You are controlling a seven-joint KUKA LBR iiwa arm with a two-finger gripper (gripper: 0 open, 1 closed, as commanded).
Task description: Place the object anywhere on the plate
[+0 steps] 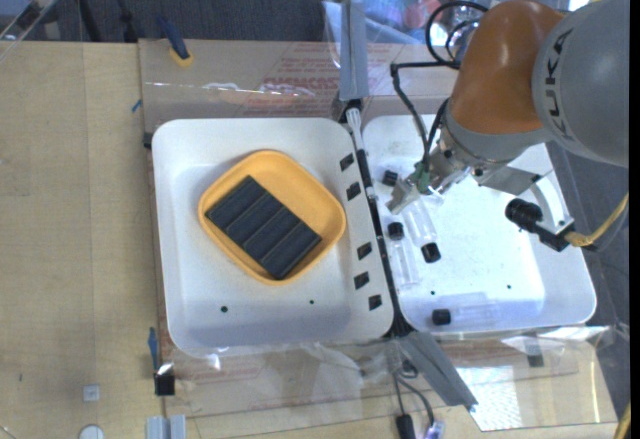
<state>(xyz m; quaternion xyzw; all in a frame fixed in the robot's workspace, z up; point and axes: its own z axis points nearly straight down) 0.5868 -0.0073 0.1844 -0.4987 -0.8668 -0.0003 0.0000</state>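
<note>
Black ribbed slab on yellow plate

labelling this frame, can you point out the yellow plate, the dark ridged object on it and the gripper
yellow plate [318, 195]: camera view, bare right rim.
dark ridged object [263, 225]: camera view, middle of its ribbed top.
gripper [410, 189]: camera view, at its tip over the right bin [520, 297], bare floor.

Overhead slanted view of both bins

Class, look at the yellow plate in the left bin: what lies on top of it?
A dark ribbed rectangular object lies on the yellow plate, covering its middle; the plate's surface beneath is hidden.
</note>
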